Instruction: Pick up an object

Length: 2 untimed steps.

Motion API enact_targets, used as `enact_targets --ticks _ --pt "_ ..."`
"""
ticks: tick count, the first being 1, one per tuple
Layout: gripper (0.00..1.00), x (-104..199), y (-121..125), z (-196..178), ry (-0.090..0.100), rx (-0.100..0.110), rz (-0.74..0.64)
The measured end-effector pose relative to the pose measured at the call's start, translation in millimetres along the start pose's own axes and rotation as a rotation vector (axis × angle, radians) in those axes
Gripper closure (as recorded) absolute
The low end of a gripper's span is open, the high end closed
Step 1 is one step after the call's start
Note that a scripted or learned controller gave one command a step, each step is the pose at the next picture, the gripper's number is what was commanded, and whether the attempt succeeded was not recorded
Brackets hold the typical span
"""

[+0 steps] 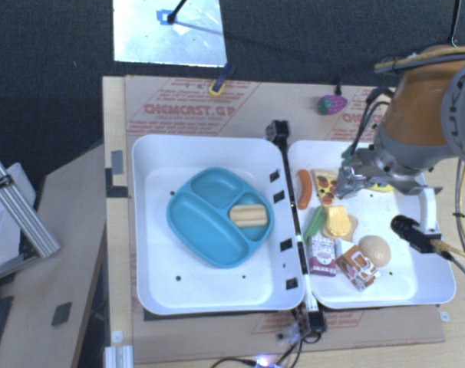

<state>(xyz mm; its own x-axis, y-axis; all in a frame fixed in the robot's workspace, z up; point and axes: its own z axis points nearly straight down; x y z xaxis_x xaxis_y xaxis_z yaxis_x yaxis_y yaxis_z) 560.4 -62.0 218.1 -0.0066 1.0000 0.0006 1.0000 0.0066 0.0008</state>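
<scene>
Two shallow white bins sit side by side on the bench. Left bin (152,282) carries a blue divided tray (206,225), tilted on the diagonal, with a tan bread roll (249,215) lying in one of its right-hand compartments.

Right bin (428,286) carries the pile of toy food, mostly along its left half. A red-orange sausage (302,188) lies lengthwise near the divider. Just right of it, a pizza slice (323,182). Below those, a green pepper-like piece (316,222) set on a slant, touching a yellow cheese wedge (338,222). Lower down, a small maroon carton (322,254) beside an orange-and-white box (357,267), with a pale round bun (374,249) resting against the box's upper right. A sliver of yellow item (381,188) pokes out from under the arm; cannot identify it.

Arm enters from the right, orange band over the bin's upper right. Gripper (347,181) is low over the upper middle of the right bin, just beside the pizza slice and above the cheese wedge. Finger spread: cannot tell, metal parts blur together. Nothing visibly between them. A black part (413,234) on the arm's white bracket hangs over the bin's right side.

Outside the bins: a purple toy with a green top (331,104) on the board behind the right bin; a yellow clip (216,89) behind the left one.
</scene>
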Motion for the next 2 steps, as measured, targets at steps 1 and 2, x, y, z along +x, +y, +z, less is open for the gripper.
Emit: enact_targets --ticks 1,2 --pt "1.00 0.5 15.1 -10.3 0.000 -0.003 0.001" --pt "1.00 -3.3 2.9 3.1 -0.001 0.000 0.006"
